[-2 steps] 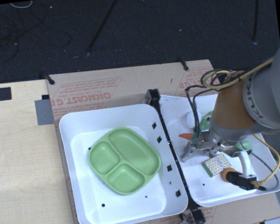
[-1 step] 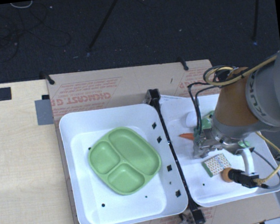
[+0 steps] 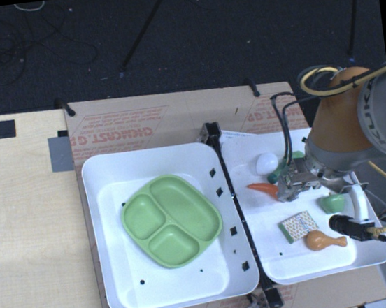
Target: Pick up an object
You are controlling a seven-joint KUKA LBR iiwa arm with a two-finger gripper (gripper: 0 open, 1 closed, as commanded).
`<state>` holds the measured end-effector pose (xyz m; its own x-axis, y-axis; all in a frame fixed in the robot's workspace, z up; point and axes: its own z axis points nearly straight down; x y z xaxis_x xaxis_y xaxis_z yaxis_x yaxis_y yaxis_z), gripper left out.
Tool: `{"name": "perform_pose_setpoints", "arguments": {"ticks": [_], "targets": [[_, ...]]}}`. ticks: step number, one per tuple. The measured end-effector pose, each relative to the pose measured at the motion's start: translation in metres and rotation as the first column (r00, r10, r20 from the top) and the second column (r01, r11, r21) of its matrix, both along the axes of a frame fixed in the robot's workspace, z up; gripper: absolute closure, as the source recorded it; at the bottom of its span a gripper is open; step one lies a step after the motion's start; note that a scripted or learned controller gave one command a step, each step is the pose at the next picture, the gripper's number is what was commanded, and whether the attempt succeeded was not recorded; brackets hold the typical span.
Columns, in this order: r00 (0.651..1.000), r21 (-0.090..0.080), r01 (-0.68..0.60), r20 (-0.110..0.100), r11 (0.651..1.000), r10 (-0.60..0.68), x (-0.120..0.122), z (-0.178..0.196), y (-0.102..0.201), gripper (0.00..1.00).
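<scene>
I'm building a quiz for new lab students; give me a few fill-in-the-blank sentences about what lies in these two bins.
1. The green divided plastic plate has ___ compartments.
2. That plate lies in the ___ white bin.
3. The orange pear-shaped toy lies in the ___ white bin.
4. The small white ball in that bin lies farther from the camera than the ___ carrot-shaped toy.

Missing words: three; left; right; orange

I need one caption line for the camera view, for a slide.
KUKA arm's gripper low in the right bin near an orange carrot; green divided plate in the left bin.
</scene>
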<state>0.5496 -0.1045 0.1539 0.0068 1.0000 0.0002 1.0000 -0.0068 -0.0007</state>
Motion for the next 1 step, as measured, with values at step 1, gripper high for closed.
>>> {"name": "perform_pose_setpoints", "arguments": {"ticks": [1], "targets": [[1.000,0.001,0.001,-0.003,1.000,-0.001,-0.0070,0.0433,-0.0069,1.00]]}}
